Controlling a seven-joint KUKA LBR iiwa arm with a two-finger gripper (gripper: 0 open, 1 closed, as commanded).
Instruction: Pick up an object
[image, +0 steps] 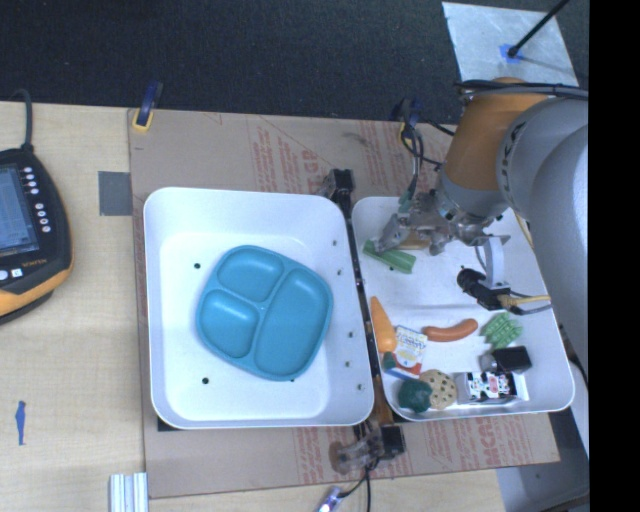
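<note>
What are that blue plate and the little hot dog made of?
The blue plate looks like molded plastic: smooth, evenly colored, with three pressed-in compartments. The hot dog seems a toy, probably plastic or rubber, going by its uniform orange color.

You have two smooth, glossy white plastic bins (160, 300) on a matt brown cardboard sheet (250, 150) over pale wood-grain bench (70, 400); the divided blue plate (265, 312) looks satin plastic.

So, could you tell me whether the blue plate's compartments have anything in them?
Empty. The blue plate lies flat in the left bin, and all three compartments show bare blue.
</note>
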